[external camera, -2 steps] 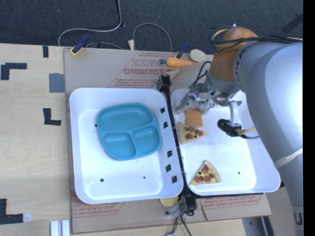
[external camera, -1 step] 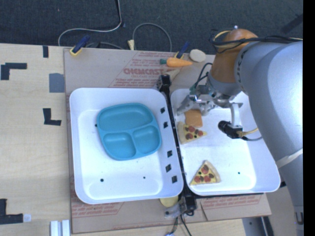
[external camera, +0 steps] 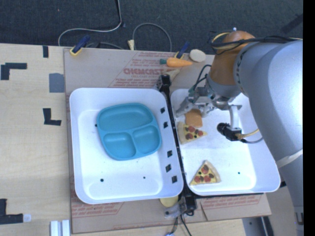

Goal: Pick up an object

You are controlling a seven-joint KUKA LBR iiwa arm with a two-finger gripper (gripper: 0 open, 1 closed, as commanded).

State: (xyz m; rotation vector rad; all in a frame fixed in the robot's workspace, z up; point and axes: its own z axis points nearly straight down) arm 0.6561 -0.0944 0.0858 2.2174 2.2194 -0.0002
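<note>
In the right bin, a toy pizza slice lies near the left wall with its brown crust end pointing to the back. My gripper is low over that crust end. Its fingers are spread, one on each side of the crust, so it is open and nothing is lifted. A second pizza slice lies nearer the front of the same bin. The left bin holds a blue divided plate.
The grey arm covers the right bin's back right part, and a black cable fitting hangs just right of the gripper. A toy carrot and a pale egg shape lie on the cardboard behind the bins.
</note>
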